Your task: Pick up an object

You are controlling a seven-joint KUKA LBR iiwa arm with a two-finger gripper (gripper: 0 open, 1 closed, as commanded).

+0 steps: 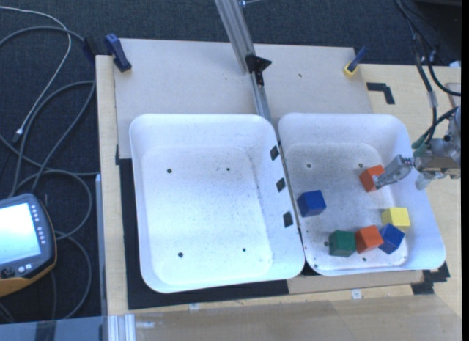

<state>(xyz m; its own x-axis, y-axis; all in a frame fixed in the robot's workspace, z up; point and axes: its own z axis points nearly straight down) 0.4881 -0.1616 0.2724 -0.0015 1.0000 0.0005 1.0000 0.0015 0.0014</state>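
Two white bins side by side on the worktop (220, 86); left bin (146, 141) next to right bin (410, 149), which carries six cubes. Orange cube (370, 177) near the right bin's far right, touching or just beside the end effector (399, 172); one grey finger (392, 171) reaching toward that cube from the right, the rest of the end effector blurred and cut off at the frame edge; open or closed, cannot tell; no cube clearly between fingers. Blue cube (311, 202) alone near the right bin's left wall. Cluster along the near side: green cube (341, 243) touching a second orange cube (368, 237), then a second blue cube (392, 237) partly tucked under a yellow cube (396, 218); exact contact among the last three hard to make out. Pendant (22, 240) at far left, cut off by the frame.
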